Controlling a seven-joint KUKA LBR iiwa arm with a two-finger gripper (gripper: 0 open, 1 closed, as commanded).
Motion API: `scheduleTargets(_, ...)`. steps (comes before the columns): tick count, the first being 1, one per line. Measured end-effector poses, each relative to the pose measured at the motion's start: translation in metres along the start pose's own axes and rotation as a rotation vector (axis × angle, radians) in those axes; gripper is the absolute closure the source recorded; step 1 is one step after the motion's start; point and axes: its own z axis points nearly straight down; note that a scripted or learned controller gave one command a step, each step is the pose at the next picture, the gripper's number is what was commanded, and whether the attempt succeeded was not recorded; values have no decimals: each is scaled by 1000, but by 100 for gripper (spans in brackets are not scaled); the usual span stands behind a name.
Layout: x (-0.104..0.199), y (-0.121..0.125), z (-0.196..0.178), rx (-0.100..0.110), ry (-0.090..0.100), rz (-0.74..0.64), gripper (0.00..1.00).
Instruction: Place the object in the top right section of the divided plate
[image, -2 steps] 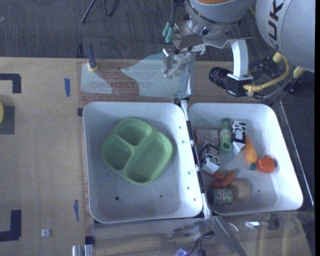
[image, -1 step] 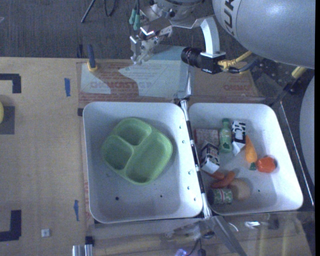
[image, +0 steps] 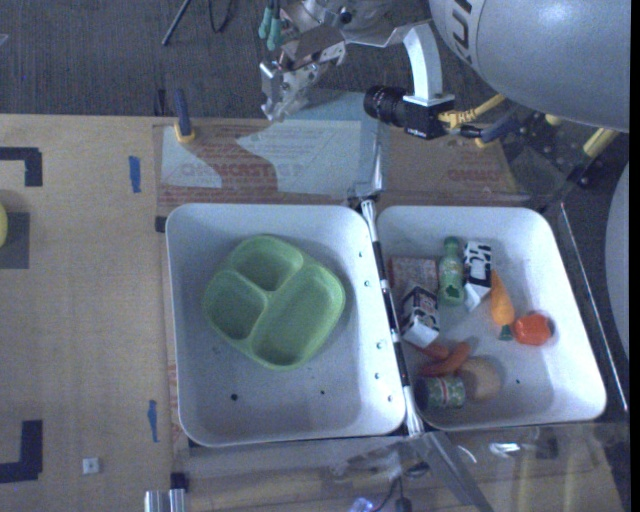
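A green divided plate (image: 275, 300) with three sections lies in the middle of the left bin (image: 190, 380), turned at a slant. The right bin (image: 570, 370) holds small toys: a green bottle (image: 452, 270) standing near the middle, an orange carrot (image: 500, 299) pointing up and down. The gripper (image: 280, 90) hangs past the left bin's top edge; I cannot tell how its jaws stand.

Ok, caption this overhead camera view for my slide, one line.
Gripper raised behind the bins; green divided plate in left bin, toy groceries in right bin.
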Motion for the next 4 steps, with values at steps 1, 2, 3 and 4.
scheduleTargets(1, 1, 1, -11, -6, -3, -2, 100)
scheduleTargets(2, 2, 3, -22, -11, -5, -4, 100)
scheduleTargets(3, 3, 4, -33, -16, -8, -7, 100)
scheduleTargets(4, 4, 5, -44, -21, -11, -9, 100)
